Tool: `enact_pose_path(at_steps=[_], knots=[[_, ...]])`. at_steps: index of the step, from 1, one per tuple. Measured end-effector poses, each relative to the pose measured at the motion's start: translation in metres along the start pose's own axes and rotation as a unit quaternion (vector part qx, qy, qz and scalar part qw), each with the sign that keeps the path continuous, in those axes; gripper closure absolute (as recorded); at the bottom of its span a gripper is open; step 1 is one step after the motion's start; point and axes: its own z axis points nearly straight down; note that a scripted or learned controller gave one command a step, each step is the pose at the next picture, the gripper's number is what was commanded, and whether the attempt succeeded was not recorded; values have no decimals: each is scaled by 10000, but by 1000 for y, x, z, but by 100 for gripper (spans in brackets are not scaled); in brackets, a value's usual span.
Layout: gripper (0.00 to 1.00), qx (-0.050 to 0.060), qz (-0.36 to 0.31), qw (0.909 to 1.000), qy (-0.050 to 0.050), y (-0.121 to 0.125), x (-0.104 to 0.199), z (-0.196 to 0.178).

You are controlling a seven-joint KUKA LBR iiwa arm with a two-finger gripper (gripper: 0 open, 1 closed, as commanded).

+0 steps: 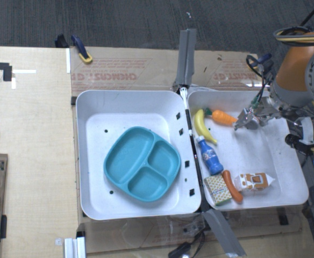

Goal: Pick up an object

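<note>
The right bin (286,198) holds several items. A yellow banana (202,125) lies by its left wall, with an orange carrot (223,117) just right of the banana's top end. Below them lie a blue bottle (211,157), a green-patterned packet (216,190), an orange sausage (233,186) and a small white and brown carton (254,181). My gripper (247,120) hangs low in the bin's far part, just right of the carrot's tip. I see nothing held in it.
The left bin (87,144) contains a blue three-compartment plate (142,164). A grey divider post (186,58) stands between the bins at the back. The arm (297,74) comes in over the right bin's far right corner.
</note>
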Motion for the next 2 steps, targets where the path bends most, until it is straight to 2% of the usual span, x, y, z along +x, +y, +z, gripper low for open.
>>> enact_pose_path(at_steps=[1, 2], knots=[[100, 56, -7, 10000, 10, -2, 0, -4], [0, 30, -14, 10000, 3, -1, 0, -5]])
